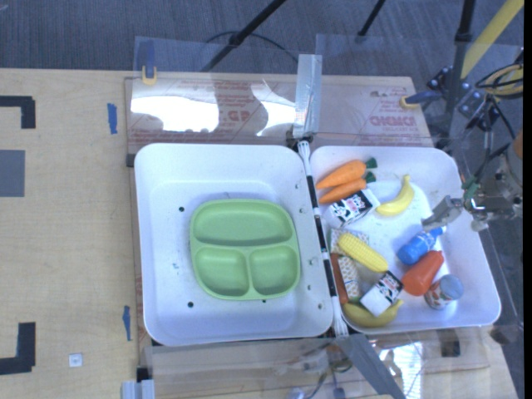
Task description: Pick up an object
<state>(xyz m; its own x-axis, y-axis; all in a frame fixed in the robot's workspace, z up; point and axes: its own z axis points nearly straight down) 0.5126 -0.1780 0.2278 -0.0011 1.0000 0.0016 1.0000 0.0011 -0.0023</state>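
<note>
Approaching the right bin, with no object yet taken

The reach-in stage of the task is judged to be in hand. The gripper [440, 214] is seen at the right edge of the right bin [478, 260], over its white wall and just beside the blue bottle [418, 246]. Nothing is seen between its tips. How far it is spread cannot be told from this slanted view, as its end is small and blurred against the bin.

The candidate objects are all gathered in the right bin: two carrots [341, 179] at the top, a yellow banana [397, 198] near them, a corn cob [362, 251] in the middle, the blue bottle touching an orange-red bottle [422, 273], and a small can [445, 292] at the lower right. A green divided plate [244, 248] lies in the left bin [158, 189].

A descent over one object is called for next, the blue bottle being nearest. Crowding against its neighbour is judged a risk.
</note>
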